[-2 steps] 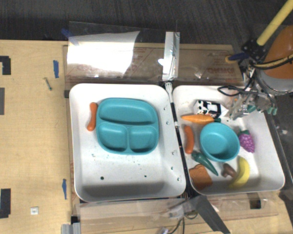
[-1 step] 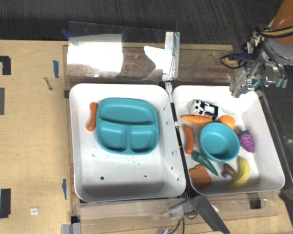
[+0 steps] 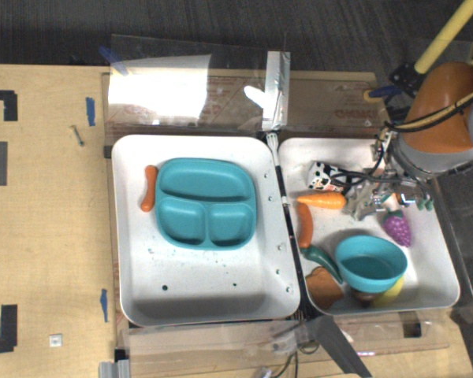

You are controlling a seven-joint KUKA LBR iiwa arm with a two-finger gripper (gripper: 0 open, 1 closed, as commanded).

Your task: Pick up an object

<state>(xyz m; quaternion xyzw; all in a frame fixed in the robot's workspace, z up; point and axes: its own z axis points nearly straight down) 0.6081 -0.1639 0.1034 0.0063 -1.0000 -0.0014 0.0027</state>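
Observation:
My gripper (image 3: 366, 208) hangs low over the upper middle of the right bin (image 3: 444, 268). Just to its left lies an orange carrot (image 3: 322, 201), whose thick end comes close to the gripper. A black-and-white cow toy (image 3: 324, 177) lies above the carrot. A bunch of purple grapes (image 3: 397, 228) sits just right of and below the gripper. I see nothing held in the gripper.
The right bin also holds an orange sausage (image 3: 306, 225), a teal bowl (image 3: 369, 263) over a yellow item (image 3: 389, 291), a green piece (image 3: 321, 257) and a brown item (image 3: 323, 287). The left bin (image 3: 134, 294) holds a teal divided plate (image 3: 206, 203) and another sausage (image 3: 149, 188).

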